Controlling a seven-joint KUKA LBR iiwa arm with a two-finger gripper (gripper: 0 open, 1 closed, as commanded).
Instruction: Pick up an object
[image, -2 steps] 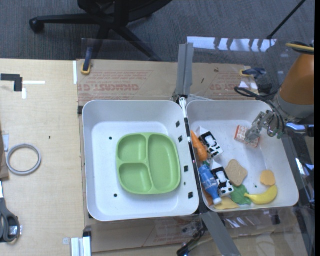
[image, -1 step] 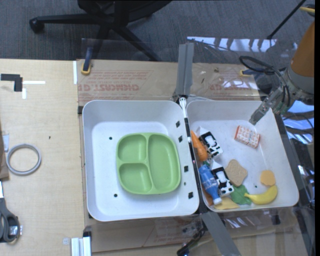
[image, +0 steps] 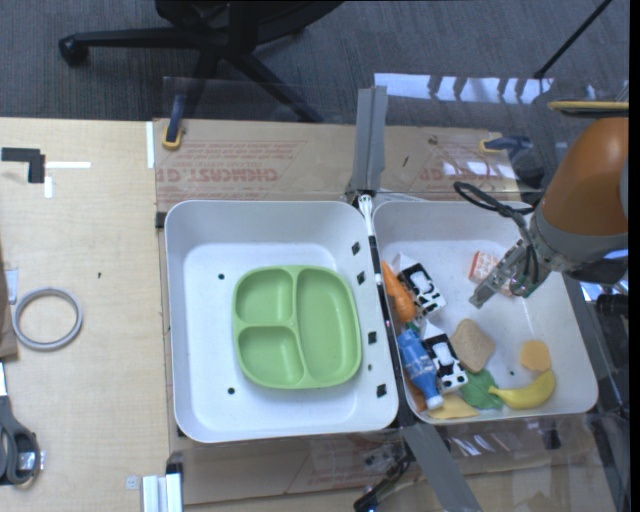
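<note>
Here, largest first. Wooden bench (image: 80, 220): pale top, a cardboard sheet (image: 260, 165) lying under two white bins. Dark carpet beyond, with an office chair base (image: 200, 45) at the top. Left bin (image: 190, 300): holds a green divided plate (image: 298, 327), three compartments, lying flat at centre. Right bin (image: 570, 340): holds the loose items. Arm (image: 590, 190): grey with orange band, reaching in from the right over the right bin's upper half. Gripper (image: 505, 280): poised above bare bin floor, just beside a small red-and-white packet (image: 484, 265); whether its fingers are apart or together cannot be told, and nothing is seen between them. Banana (image: 525, 392): near the front wall. Blue bottle (image: 417, 368): along the left wall, below an orange carrot (image: 396, 292). Tan bread piece (image: 473, 345): mid-bin. Two black-and-white dice-like blocks (image: 424, 290). Small orange round piece (image: 536, 355). Roll of tape (image: 45, 318): on the bench, far left.
</note>
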